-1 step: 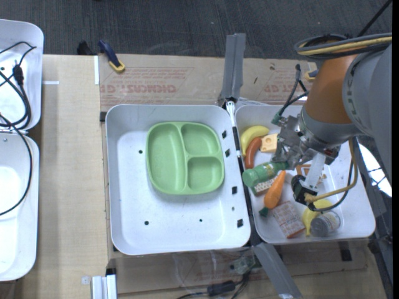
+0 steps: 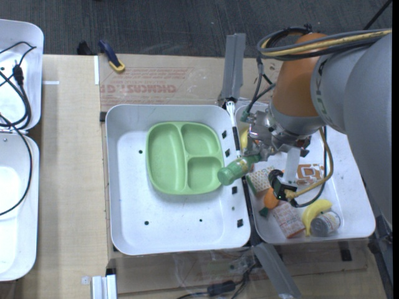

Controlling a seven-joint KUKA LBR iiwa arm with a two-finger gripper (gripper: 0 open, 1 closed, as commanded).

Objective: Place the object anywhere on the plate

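A light green divided plate (image 2: 184, 156) lies in the left white bin (image 2: 124, 185), toward its back right. A small green bottle (image 2: 232, 170) hangs on its side over the wall between the two bins, its left end just above the plate's right rim. The bottle's right end sits between the fingers of my gripper (image 2: 254, 157), which is shut on it. The grey arm with its orange band (image 2: 299, 80) comes in from the right and hides much of the wrist.
The right bin (image 2: 349, 161) holds a banana (image 2: 313, 210), a round tin (image 2: 325, 223), a small carton (image 2: 287, 220), an orange item (image 2: 270, 199), a patterned packet (image 2: 308, 173) and a yellow piece (image 2: 243, 141). A black cable (image 2: 312, 189) loops below the wrist.
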